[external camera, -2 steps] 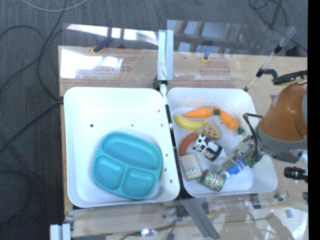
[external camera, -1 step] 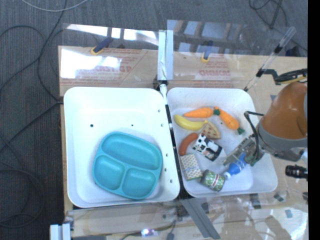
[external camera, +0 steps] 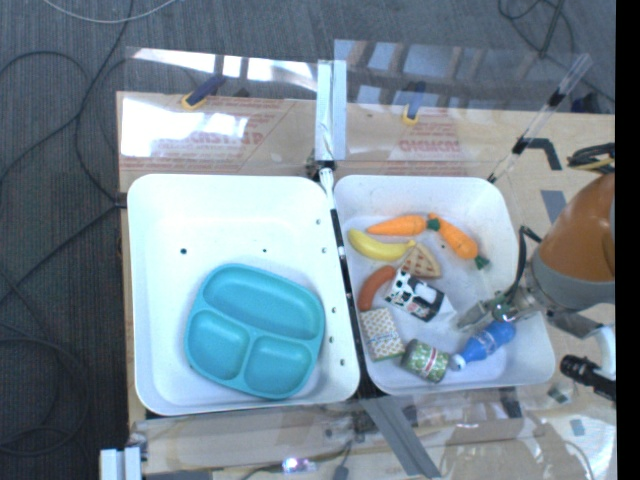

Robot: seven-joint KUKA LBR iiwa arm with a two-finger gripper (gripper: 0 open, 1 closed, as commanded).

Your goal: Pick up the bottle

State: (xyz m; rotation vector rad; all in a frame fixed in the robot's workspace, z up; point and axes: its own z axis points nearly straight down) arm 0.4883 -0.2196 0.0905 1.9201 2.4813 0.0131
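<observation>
Blue bottle (external camera: 487, 343) lies just below gripper (external camera: 487, 314), right bin; gripper state: can't tell.

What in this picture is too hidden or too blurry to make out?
- Fingers: small and blurred beside the blue bottle; whether they touch it is unclear.
- Arm: cut off by the right edge.
- Green can: label too small to read.
- Black-and-white packet: its print is too small.

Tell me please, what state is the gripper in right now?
Gripper: low in the right bin, right at the blue bottle; open or closed cannot be told.
</observation>
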